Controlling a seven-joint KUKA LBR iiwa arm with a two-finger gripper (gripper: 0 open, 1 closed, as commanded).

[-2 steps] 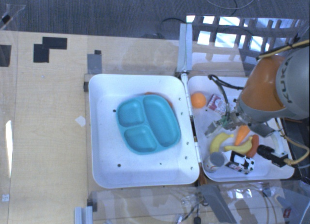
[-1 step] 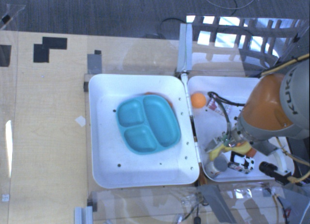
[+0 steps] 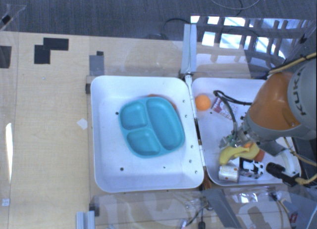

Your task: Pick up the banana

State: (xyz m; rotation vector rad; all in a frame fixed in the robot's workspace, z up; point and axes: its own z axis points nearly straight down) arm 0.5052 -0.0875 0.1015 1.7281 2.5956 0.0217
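Leftmost, the wooden bench (image 3: pixel 44 124) is carrying black square markers near its far edge. Next, the left bin (image 3: pixel 106 168) is holding a blue divided plate (image 3: pixel 151 126), three compartments facing up, sitting roughly at the bin's centre; a sliver of something reddish is peeking from behind the plate's far rim, too hidden to name.

Crossing the divider between the bins, the right bin (image 3: pixel 210 171) is holding a small orange ball (image 3: pixel 202 102) in its far-left corner, close to the divider. A black cable is trailing across the bin floor just right of the ball. Toward the near edge, the banana (image 3: pixel 233 153) is lying on the bin floor, yellow, curved, partly under the arm. A white cylindrical object (image 3: pixel 229 173) is lying just in front of the banana, with a black-and-white item beside it.

The arm (image 3: pixel 277 109) is reaching in from the right, its orange band hanging over the bin. The gripper (image 3: pixel 237 139) is sitting right above the banana; whether it is apart or closed, I cannot tell.
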